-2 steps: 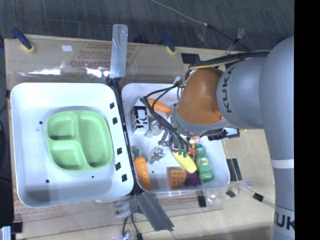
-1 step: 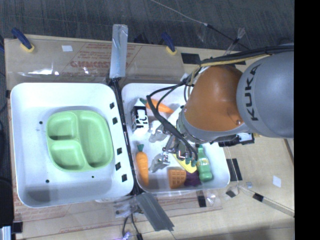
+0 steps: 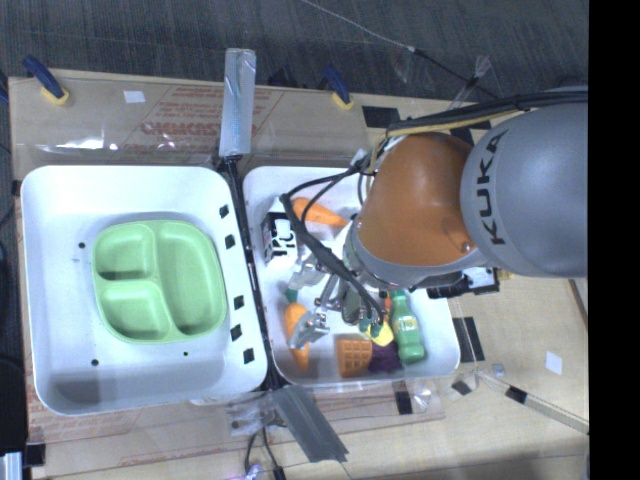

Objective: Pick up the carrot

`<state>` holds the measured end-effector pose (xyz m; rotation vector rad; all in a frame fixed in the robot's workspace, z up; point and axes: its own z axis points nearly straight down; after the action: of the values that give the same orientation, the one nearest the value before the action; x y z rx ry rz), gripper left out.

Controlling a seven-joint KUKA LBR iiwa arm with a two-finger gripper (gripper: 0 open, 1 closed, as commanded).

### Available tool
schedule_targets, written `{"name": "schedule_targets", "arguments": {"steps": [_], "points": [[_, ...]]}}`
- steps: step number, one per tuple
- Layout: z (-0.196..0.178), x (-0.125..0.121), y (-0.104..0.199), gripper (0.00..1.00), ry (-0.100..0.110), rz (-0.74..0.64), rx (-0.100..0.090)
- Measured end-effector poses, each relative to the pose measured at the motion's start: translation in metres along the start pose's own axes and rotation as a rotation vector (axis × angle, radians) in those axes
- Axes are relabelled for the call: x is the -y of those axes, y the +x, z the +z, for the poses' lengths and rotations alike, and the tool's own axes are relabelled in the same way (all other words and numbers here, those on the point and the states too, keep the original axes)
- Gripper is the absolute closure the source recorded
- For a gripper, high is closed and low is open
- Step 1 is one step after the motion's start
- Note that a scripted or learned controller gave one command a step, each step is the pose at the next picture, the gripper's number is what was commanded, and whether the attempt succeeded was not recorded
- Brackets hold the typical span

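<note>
Orange carrot (image 3: 322,214) lies nearly crosswise in the right bin (image 3: 262,190), partly hidden.

My grey arm shell (image 3: 530,193) looks smooth and faintly glossy, and the orange band (image 3: 415,203) above my wrist carries a soft satin sheen. My metal two-finger gripper (image 3: 318,320) glints like bare steel. The two shallow white bins (image 3: 40,268) look like smooth moulded plastic, slightly shiny at the rims. The pale green divided plate (image 3: 158,280) in the left bin seems matt plastic. The orange carrot (image 3: 318,214) at the far end of the right bin has a smooth plastic look. The bench (image 3: 560,368) looks like matt light wood.
</note>
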<state>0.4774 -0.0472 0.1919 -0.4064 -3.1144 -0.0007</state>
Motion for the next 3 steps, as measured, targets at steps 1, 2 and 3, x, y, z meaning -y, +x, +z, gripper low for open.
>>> {"name": "schedule_targets", "arguments": {"steps": [1,2,3], "points": [[0.090,0.048,-0.010,0.00,0.001,0.037,-0.005],[0.101,0.049,-0.012,0.00,0.000,0.256,-0.004],[0.091,0.048,-0.012,1.00,-0.001,0.249,-0.003]]}}
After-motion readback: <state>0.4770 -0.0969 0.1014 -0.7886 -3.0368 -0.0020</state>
